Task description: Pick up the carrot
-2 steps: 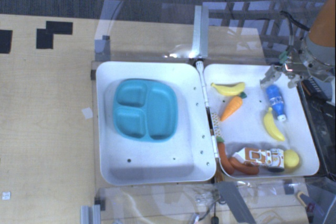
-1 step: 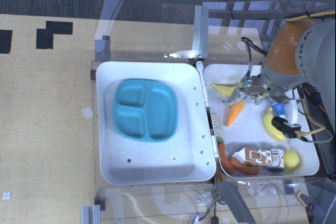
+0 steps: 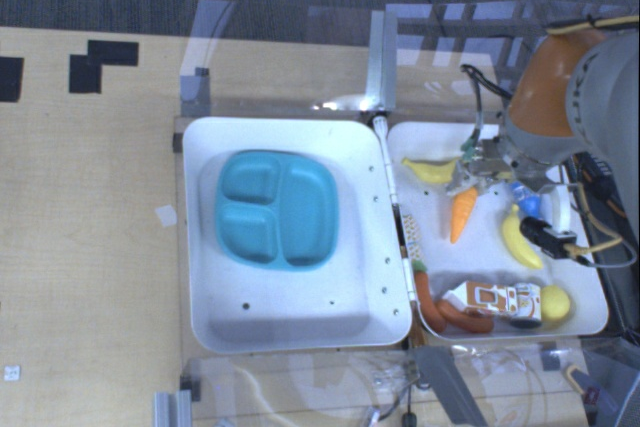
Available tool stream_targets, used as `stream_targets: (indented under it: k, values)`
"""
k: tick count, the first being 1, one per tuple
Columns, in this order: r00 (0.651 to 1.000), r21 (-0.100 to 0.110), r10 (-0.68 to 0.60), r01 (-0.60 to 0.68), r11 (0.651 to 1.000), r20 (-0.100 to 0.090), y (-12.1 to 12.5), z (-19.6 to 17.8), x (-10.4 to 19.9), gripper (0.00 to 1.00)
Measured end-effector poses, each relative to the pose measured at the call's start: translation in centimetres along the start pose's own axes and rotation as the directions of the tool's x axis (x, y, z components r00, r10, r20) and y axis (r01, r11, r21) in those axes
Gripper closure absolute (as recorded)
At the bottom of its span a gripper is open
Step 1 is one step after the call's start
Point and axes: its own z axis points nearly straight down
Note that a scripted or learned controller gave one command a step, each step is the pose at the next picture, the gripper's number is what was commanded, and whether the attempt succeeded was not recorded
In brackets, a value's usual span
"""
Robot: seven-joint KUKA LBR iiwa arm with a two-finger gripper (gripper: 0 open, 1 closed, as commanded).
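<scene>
Carrot, small orange tapered plastic piece (image 3: 461, 213), is lying in the right white shallow bin (image 3: 430, 260), near that bin's upper middle, with its wide end toward the arm and its narrow tip pointing down the view. The grey arm with the orange band (image 3: 560, 95) is reaching in from the right, and the tool (image 3: 478, 165) is sitting just above the carrot's wide end, close to or touching it; contact cannot be confirmed. Whether the tool is open or closed cannot be told from this angle, and the carrot is not showing as lifted.

A yellow curved banana-shaped piece (image 3: 430, 171) is lying just left of the tool. A second yellow banana (image 3: 520, 241) is lying right of the carrot, beside a small blue object (image 3: 527, 204). Along the bin's lower edge, a red-brown sausage (image 3: 450, 315), a white printed carton (image 3: 495, 300) and a yellow round lemon-like piece (image 3: 555, 305) are resting.

A light blue divided plate (image 3: 277, 209) is sitting in the left white bin (image 3: 290, 315). Both bins are resting on the pale wooden surface (image 3: 90, 215).
</scene>
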Motion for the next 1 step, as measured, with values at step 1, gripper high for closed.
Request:
stream_targets:
  k: [1]
  values:
    - [0.999, 0.002, -0.033, 0.033, 0.999, 0.000, -4.94, -9.75, 4.19, 1.00]
